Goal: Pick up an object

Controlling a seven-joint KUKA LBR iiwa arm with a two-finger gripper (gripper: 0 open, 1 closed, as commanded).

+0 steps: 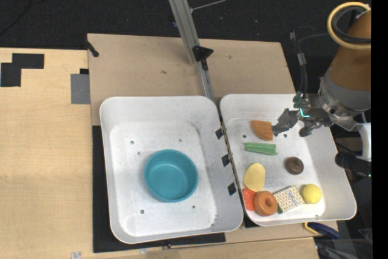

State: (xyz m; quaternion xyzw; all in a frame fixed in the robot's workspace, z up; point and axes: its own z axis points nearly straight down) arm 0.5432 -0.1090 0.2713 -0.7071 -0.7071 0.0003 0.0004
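Looking down on: two white bins side by side on the bench; we note the left bin (121, 124) and the right bin (339, 203), their inner edges touching.
Arm: we see the grey arm (351, 70) with its orange band entering from the right, over the right bin's upper right part.
Gripper: the gripper (298, 125) hangs above the right bin's upper middle; its two dark fingers (284, 124) stand apart, and we see nothing between them.
Orange wedge: an orange wedge-shaped piece (262, 129) lies just left of the fingers, near the left one; we cannot tell whether they touch.
Green piece: a green stick-like piece (260, 148) lies flat just below the orange wedge.
Brown disc: a small dark brown round piece (294, 165) sits right of the green piece, below the gripper.
Yellow items: a pale yellow oval piece (254, 176) lies lower left in the right bin; a yellow ball-like piece (311, 193) sits at lower right.
Ring: an orange ring (265, 202) lies near the front wall, with a red piece (248, 198) just to its left, touching or overlapped.
Patterned block: a small speckled block (289, 198) lies between the ring and the yellow ball.
Left bin: we log a teal bowl (171, 175), upright, in its lower middle.
Behind the bins: a metal rail (182, 15) runs up at a slant from between them.
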